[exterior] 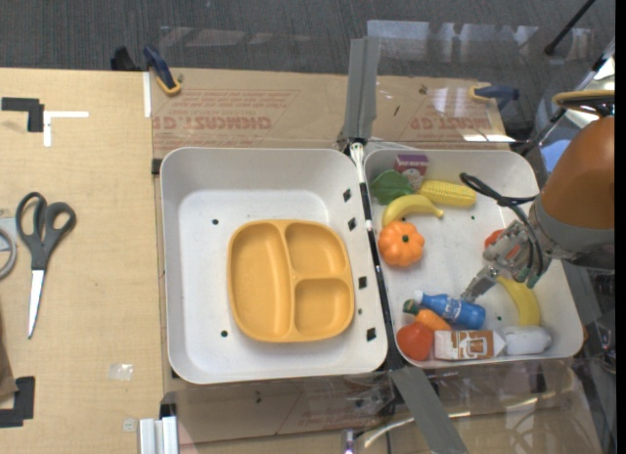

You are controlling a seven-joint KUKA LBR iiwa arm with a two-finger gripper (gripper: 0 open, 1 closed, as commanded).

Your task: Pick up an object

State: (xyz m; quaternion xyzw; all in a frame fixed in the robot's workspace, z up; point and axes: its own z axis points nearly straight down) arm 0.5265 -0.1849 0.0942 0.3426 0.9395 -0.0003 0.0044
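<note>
the claw (481,286) comes in from the right and hangs low over the right bin (559,247), tip just above the blue bottle (452,308), so i'd guess that's the pick. can't tell if it's apart or together, too small and blurry. everything else is crowded around that bottle: pumpkin (402,244) up-left, banana (410,208) and corn (447,193) beyond it, carton (469,345) and tomato (415,341) just below. a second banana (520,301) sits to its right, partly behind the claw. the yellow tray (290,279) sits far left, in the other bin.
</note>
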